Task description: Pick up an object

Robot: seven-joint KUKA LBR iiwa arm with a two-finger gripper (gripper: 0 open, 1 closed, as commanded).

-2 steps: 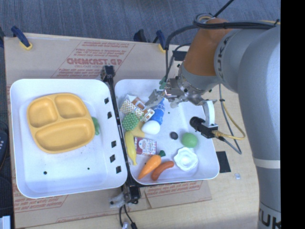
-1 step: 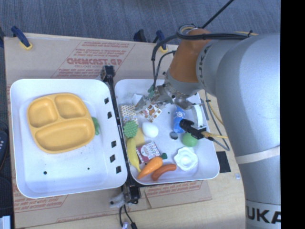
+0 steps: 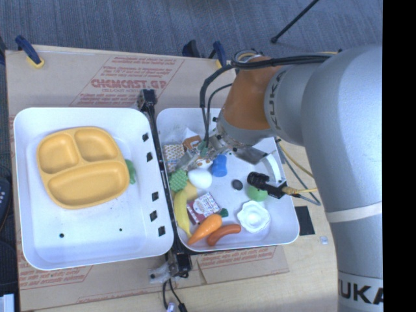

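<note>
Lettering: "CHEMCAST GP" is printed in red on the brown cardboard sheet (image 3: 123,77) laid under both bins; the smaller lines beneath it are not legible. "KUKA" is read in black on the grey robot arm (image 3: 351,174) at lower right, partly cut off. Print on the red-and-white snack packet (image 3: 207,205) is too small to be read.

Surface: the cardboard is held at the far edge by blue clamps (image 3: 29,51) and is laid on a pale wooden bench (image 3: 309,268). Grey carpet floor (image 3: 130,5) is seen beyond.

Left white bin (image 3: 78,233): a yellow three-compartment plastic tray (image 3: 83,166) is lying flat, with a small green piece (image 3: 132,172) touching its right edge.

Right white bin (image 3: 174,123): the gripper (image 3: 203,149) is positioned low over the far-left part. Whether it is open, closed or gripping cannot be told.

- A blue plastic cup-shaped piece (image 3: 219,166) is sited just beside the gripper, with a white egg-shaped piece (image 3: 199,179) touching it.
- A yellow toy banana (image 3: 182,207) is laid along the left wall.
- An orange toy carrot (image 3: 205,228) and a red toy sausage (image 3: 224,233) are touching at the near edge.
- A white flower-shaped cup (image 3: 253,216) is placed near the right corner.
</note>
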